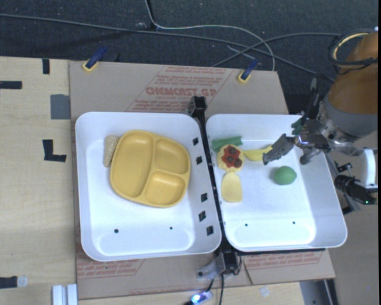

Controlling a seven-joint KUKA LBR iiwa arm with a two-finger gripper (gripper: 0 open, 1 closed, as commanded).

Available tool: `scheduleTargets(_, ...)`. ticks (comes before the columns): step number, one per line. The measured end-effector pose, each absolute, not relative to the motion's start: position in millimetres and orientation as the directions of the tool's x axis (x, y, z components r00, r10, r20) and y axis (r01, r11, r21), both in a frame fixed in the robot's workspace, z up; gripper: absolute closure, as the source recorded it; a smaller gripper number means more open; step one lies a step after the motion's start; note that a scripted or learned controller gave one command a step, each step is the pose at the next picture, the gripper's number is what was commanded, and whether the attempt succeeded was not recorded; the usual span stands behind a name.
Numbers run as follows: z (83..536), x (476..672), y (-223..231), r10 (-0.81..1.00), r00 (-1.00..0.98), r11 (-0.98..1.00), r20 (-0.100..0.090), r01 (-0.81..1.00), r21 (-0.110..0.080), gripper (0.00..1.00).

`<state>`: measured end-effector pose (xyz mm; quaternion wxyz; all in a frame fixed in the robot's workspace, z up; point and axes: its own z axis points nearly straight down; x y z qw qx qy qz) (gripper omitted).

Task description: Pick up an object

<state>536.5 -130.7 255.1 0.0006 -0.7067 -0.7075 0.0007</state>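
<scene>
Two bins: left bin (pixel 95 234) holds a yellow divided plate (pixel 150 168); right bin (pixel 305 230) holds small items.
Writing: red print on cardboard (pixel 178 84), only partly legible.
Green ball (pixel 284 175): right bin, round, no long axis.
Banana (pixel 257 154): long axis roughly left-right.
Gripper (pixel 293 150): fingers spread, nothing between them, above the ball.

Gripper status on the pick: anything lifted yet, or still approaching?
Done: the arm has reached over the right bin. In hand: nothing visible; the gripper hangs open above the bin floor, between the banana and the green ball, with nothing between its fingers. Left: choose a target, descend, close and lift. All items lie in the bins, including the yellow tray in the left bin.
</scene>
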Motion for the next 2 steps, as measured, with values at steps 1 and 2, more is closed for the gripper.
scheduleTargets(1,191,536.8,-132,1.0,0.0,0.0,0.001,1.0,-0.007,0.0)
scheduleTargets(2,137,532.7,-142,1.0,0.0,0.0,0.0,1.0,-0.006,0.0)
